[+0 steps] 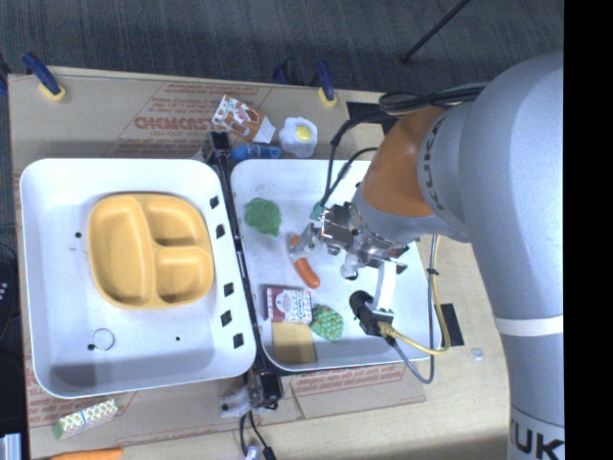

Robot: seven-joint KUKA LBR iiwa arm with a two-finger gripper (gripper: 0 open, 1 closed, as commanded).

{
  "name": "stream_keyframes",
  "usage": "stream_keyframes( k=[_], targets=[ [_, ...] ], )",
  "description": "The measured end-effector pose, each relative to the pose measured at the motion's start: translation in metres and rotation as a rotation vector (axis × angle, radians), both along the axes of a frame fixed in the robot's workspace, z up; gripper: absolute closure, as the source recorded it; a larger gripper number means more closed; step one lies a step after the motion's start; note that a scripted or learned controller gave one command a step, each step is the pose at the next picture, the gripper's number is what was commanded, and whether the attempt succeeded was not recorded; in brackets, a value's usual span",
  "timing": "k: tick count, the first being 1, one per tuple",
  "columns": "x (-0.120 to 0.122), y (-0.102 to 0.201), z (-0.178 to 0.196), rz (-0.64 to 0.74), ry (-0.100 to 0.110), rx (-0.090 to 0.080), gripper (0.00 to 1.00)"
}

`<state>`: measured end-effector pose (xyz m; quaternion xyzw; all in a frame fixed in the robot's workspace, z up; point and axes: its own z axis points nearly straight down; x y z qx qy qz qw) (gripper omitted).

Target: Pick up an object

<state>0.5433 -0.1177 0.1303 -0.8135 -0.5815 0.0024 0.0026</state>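
The right bin (412,338) holds a green broccoli-like piece (262,215), an orange carrot (306,273), a red and white box (288,305), a green knobbly toy (328,323) and a tan block (293,342). My gripper (311,235) hangs low over the middle of this bin, just above the carrot and to the right of the broccoli piece. The grey wrist with its orange band (397,175) hides the bin's right part. Nothing shows held in the gripper.
The left bin (57,353) carries a yellow divided tray (151,249). Behind the bins lie a small carton (235,116), a blue object (255,151) and a white and yellow egg toy (300,134). A yellow cable (417,345) loops by the right bin's front corner.
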Motion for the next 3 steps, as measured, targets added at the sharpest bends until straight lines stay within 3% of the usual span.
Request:
stream_keyframes(
  k=[1,2,3],
  targets=[
    [-0.025,0.005,-0.039,0.228,-0.002,0.002,0.0],
    [-0.025,0.005,-0.029,0.233,0.0,0.003,1.0],
    [0.028,0.005,0.171,0.31,-0.007,-0.001,1.0]
  ],
)
